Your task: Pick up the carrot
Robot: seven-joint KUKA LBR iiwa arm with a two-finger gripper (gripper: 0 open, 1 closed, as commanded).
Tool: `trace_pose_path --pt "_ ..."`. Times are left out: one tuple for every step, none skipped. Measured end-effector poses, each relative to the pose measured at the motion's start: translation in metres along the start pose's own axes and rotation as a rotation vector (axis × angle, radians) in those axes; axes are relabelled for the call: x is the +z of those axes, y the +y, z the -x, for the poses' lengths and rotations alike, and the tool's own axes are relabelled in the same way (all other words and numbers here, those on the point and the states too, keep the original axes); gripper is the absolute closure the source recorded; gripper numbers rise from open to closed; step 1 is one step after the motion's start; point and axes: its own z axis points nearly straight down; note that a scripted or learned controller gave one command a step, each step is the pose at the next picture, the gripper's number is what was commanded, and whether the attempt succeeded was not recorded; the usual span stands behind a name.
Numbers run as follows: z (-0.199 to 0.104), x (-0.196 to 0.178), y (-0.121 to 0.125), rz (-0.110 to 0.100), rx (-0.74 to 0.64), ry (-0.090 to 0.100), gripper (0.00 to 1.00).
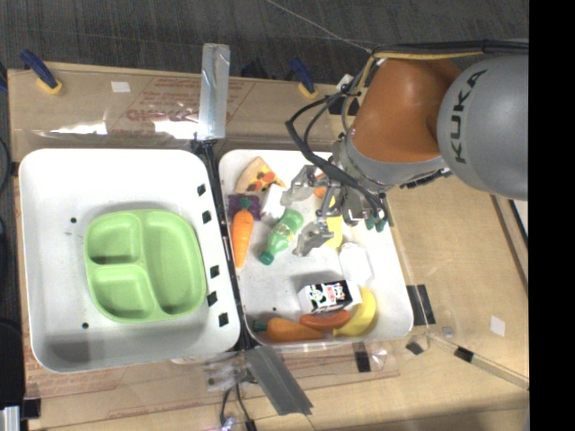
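- the carrot (242,234) lay in the right bin (388,241), hard against its left wall, lengthwise, leafy end up near a purple item (247,206) and tip pointing toward the near side.
- the gripper (316,214) hung over the middle of that bin, beside a green bottle (279,234) and a yellow piece (334,228); its fingers looked spread apart with nothing between them, though the wrist hardware crowded the view.
- by my reckoning the step in hand was the approach: the gripper was near the carrot but not over it, with the bottle lying between.
- to do it well i'd have shifted it left past the bottle, centred it on the carrot's thick middle, and turned the fingers to close across the width, not along the length.
- the wall was the worry; one finger had to slip down between carrot and wall, so a slightly inboard grasp or a nudge away from the wall looked wise.
- a toy pizza slice (259,176) sat at the far end, and a milk carton (324,294), a banana (361,316) and a sausage (296,328) at the near end, well apart from the carrot.
- the left bin (45,268) held a green divided plate (144,265).
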Motion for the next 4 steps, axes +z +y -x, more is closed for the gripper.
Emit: trace_pose_path --pt "0.013 0.117 0.010 0.001 0.098 0.000 0.00" --pt "0.014 0.106 0.012 0.001 0.089 -0.003 1.00" --pt "-0.028 0.014 0.064 0.001 -0.117 -0.006 1.00" --pt "-0.015 0.016 0.153 0.004 -0.183 -0.004 1.00"
